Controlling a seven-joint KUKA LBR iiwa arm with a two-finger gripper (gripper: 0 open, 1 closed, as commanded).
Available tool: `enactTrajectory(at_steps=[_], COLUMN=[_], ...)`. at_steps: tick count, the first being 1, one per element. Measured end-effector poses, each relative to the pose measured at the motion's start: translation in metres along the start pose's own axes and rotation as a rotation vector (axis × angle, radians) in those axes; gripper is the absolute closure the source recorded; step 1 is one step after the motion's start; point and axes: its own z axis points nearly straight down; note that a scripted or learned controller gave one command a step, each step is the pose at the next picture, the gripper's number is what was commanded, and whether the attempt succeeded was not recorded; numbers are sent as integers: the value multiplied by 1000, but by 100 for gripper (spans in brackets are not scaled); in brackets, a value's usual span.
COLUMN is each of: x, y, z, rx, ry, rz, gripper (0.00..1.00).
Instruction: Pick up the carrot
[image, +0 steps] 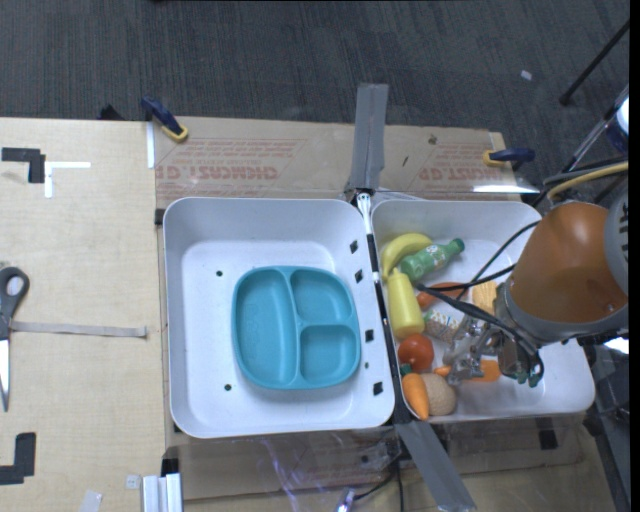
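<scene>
My gripper (470, 362) hovered low in the right bin (560, 395); whether it was open I could not tell. The carrot (414, 395) lay at its eight o'clock, beside the tomato (416, 351), not yet lifted.

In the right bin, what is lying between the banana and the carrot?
In the camera view, a yellow bottle and a tomato lie in a line between the banana at the back and the carrot at the front.

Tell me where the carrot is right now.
The carrot lies in the right bin, at its front-left corner, just below the tomato and beside a beige potato.
</scene>
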Motion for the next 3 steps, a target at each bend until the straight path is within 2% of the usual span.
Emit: enactTrajectory(at_steps=[1,2,3], x=[0,-2,-5], y=[0,1,1], z=[0,-10,-19], rx=[0,0,1], ry=[0,-5,-10], rz=[-1,-3,-5], gripper=[0,100,100])
